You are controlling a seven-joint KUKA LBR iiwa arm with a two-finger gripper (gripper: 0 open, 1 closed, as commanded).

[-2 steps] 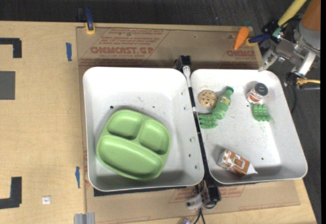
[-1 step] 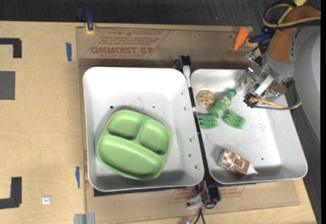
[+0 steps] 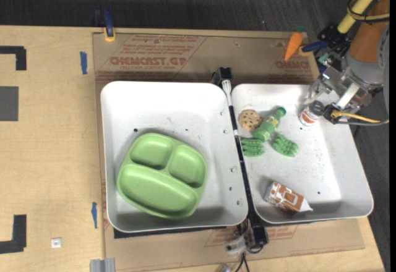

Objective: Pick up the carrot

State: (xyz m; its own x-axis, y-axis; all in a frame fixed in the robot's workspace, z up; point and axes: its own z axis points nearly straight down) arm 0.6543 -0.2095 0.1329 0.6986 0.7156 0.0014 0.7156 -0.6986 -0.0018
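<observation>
The carrot (image 3: 293,46), small and orange with a green top, lies on the brown board behind the right bin (image 3: 346,203), outside both bins. My gripper (image 3: 322,99) hangs over the right bin's far right corner, below and to the right of the carrot and apart from it. Just beneath the gripper, a small white and orange object (image 3: 307,117) stands on the bin floor.
The right bin holds a cookie (image 3: 249,119), a green bottle (image 3: 271,123), two green leafy pieces (image 3: 284,146) and a brown carton (image 3: 286,197). A green divided plate (image 3: 162,173) lies in the left bin (image 3: 124,104). A blue clamp (image 3: 312,47) sits beside the carrot.
</observation>
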